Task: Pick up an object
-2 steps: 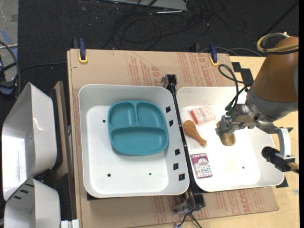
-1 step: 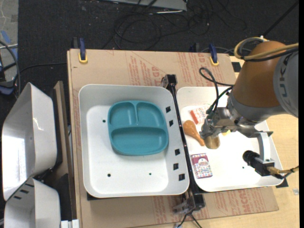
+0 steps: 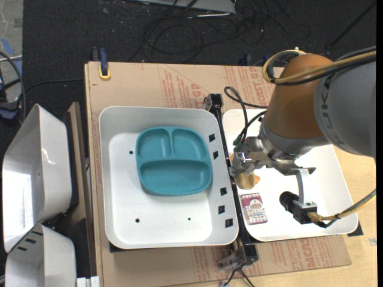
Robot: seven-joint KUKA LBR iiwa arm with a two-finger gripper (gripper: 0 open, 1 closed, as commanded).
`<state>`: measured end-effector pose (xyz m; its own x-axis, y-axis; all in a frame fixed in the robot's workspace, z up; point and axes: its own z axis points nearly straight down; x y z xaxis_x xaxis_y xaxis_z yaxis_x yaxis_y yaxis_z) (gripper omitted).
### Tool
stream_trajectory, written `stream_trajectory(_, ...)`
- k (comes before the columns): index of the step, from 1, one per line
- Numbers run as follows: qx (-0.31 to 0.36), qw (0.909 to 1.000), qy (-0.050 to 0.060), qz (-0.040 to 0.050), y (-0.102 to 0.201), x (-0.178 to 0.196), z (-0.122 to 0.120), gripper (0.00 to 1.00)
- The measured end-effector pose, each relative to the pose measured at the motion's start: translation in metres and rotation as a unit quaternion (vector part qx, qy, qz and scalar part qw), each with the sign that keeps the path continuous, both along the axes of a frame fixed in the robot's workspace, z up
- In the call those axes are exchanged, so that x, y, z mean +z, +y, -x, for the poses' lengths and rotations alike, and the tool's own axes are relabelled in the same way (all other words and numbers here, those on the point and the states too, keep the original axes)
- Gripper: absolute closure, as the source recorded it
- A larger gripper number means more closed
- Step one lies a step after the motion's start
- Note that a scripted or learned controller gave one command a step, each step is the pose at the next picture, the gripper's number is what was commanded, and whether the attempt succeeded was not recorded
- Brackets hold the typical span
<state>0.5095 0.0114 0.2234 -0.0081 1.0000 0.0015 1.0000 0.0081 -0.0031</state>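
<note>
Camera view, looking down at a slant on a cardboard-covered bench (image 3: 179,79) with two shallow white bins side by side.

Left bin (image 3: 114,160): holds one teal divided plate (image 3: 173,161), three compartments, lying flat near the bin's middle, slightly toward the far side. Well apart from all bin walls.

Right bin (image 3: 338,178): largely covered by the grey arm (image 3: 350,109) with its orange band (image 3: 299,100), reaching in from the right. Gripper (image 3: 244,163) lowered at the bin's left edge, just beside the divider between the bins. Claw state: cannot tell, fingers hidden under the wrist body.

Tan rounded object (image 3: 246,180), directly under the gripper at the left wall of the right bin; whether touched or gripped cannot be told.

Small pink-and-white packet (image 3: 254,208), lying flat on the near left part of the right bin, just nearer than the tan object.

Black bracket (image 3: 297,206), hanging from the arm over the near part of the right bin, right of the packet.

Yellow cable (image 3: 281,61) looping over the orange band.

Extra white bins (image 3: 33,166), stacked off the bench at far left.
</note>
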Motion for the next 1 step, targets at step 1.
stream_trajectory(1,0.0,1.0,0.0,0.0,0.0568,-0.0072,0.0032,1.0)
